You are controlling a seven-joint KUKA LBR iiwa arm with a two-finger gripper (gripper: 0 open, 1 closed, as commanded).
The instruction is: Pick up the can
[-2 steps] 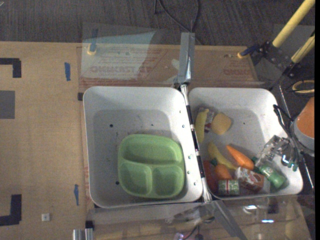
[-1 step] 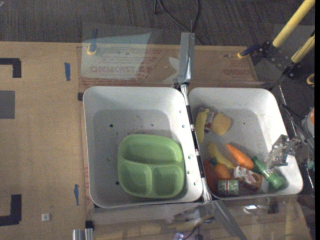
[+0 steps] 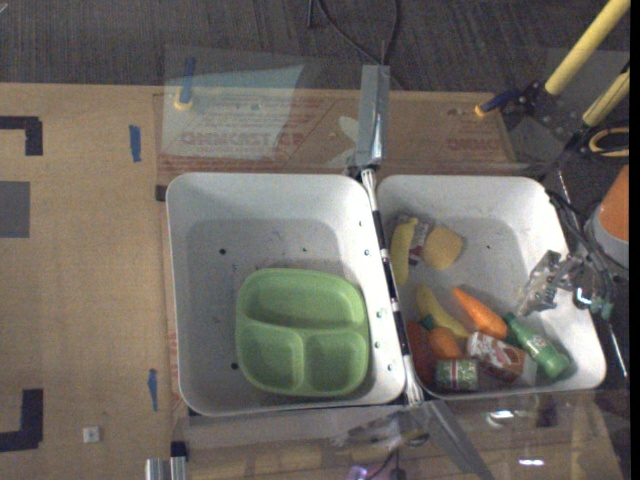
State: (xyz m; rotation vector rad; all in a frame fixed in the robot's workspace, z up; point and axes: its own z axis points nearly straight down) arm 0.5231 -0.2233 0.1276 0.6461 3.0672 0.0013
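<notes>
Status: the pick looks not yet made, approach stage at most

Can – small, lying on its side at the lower edge of the right bin, lower centre-right of the frame. Green and red label. It rests on the bin floor, touching or nearly touching a red item on its left and a red-labelled packet on its upper right. Nothing grips it

Gripper – at the right side of the frame, over the right bin's right-hand part, above and to the right of the can. The metal fingers point toward lower left, nothing visible between them. Open or closed: cannot tell, too much glare and blur at the tips

Clutter around the target: green bottle just below the gripper, orange carrot, yellow bananas along the bin's left wall, pale yellow piece nearer the top. The can sits in the tightest cluster

Left bin holds a green divided tray, not involved

Judgement – done: arm brought into the correct bin. Left: travel down-left across the bottle and packet to the can, descend, close, lift. All of the grasp itself remains

Risk: the can lies close to the front wall with neighbours crowding it, so fingers may have little room
</notes>
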